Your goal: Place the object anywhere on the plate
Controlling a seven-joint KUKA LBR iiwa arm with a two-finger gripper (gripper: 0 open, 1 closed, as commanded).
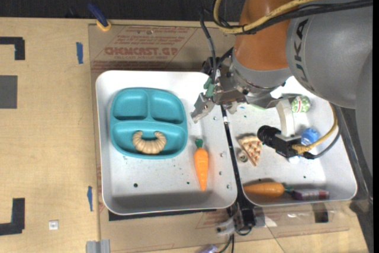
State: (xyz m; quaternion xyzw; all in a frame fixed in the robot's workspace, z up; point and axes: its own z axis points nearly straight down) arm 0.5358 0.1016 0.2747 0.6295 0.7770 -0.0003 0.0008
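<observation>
A teal divided plate [147, 121] lies in the left bin [118, 186]. A tan croissant [148, 142] rests in the plate's near compartment. An orange carrot [202, 167] lies on the bin floor just right of the plate, its green top pointing away. My gripper [200, 108] hangs above the right edge of the left bin, beside the plate's right rim and a little beyond the carrot's top. Nothing shows in its grasp.
The right bin [337, 181] holds a pizza slice [251, 149], a second carrot [265, 189], a dark pen-like stick [308, 193], a green and white ball [301, 105] and a small blue thing [309, 137]. The arm's bulk covers that bin's far part.
</observation>
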